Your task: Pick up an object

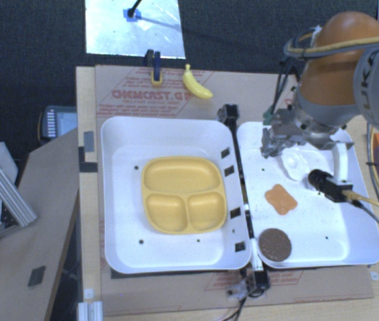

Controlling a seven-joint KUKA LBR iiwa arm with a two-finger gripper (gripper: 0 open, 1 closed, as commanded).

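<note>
In the right bin [357,236] an orange flat piece shaped like toast [280,198] lies near the middle. A brown round disc [274,244] sits at the bin's front left corner. A pale whitish thing [298,161] lies toward the bin's back, too faint to name. My gripper [268,144] hangs over the back left part of the right bin, just left of the whitish thing and well behind the orange piece. Nothing shows between its tips.
The left bin [119,179] holds a yellow divided tray [179,194]. A yellow banana [197,85] lies on the cardboard behind the bins, beside a clamp [155,67]. The arm's orange band and grey body [340,65] loom over the right bin's back right.
</note>
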